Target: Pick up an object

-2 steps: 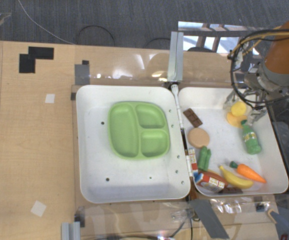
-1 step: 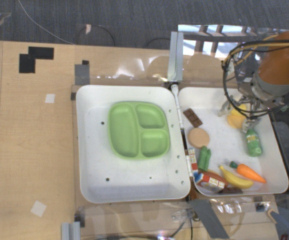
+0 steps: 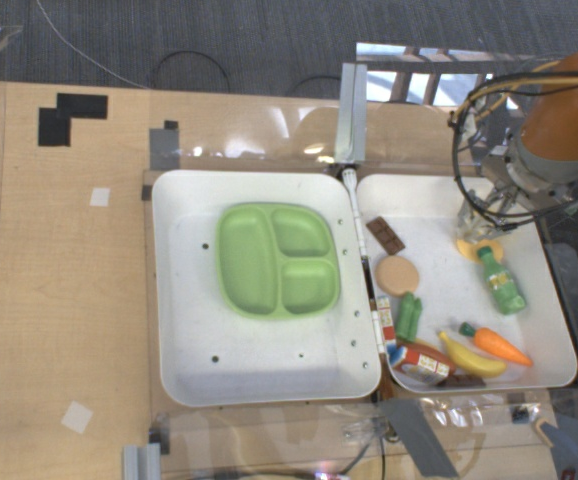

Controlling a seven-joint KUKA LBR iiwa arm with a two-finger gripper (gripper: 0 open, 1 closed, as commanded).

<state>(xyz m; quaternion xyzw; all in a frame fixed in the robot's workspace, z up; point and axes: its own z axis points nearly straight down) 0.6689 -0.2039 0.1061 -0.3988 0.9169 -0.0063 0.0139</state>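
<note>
In the right bin (image 3: pixel 429 203) lie a brown chocolate bar (image 3: pixel 385 234), a tan round disc (image 3: pixel 398 275), a green bottle (image 3: pixel 501 284) with a yellow cap, a small yellow piece (image 3: pixel 468 249), a carrot (image 3: pixel 500 346), a banana (image 3: pixel 472 356), a small green item (image 3: pixel 408 318) and a red-and-white packet (image 3: pixel 424 358). My gripper (image 3: pixel 482 226) hangs low over the bin's far right part, just above the yellow piece and the bottle's cap. Nothing is visibly held.
The left bin (image 3: pixel 184 358) holds a green divided plate (image 3: pixel 276 259). A metal rail (image 3: pixel 349 118) stands behind the divide between the bins. The arm's orange band (image 3: pixel 567 118) and black cables (image 3: pixel 464 158) loom over the right bin's far corner.
</note>
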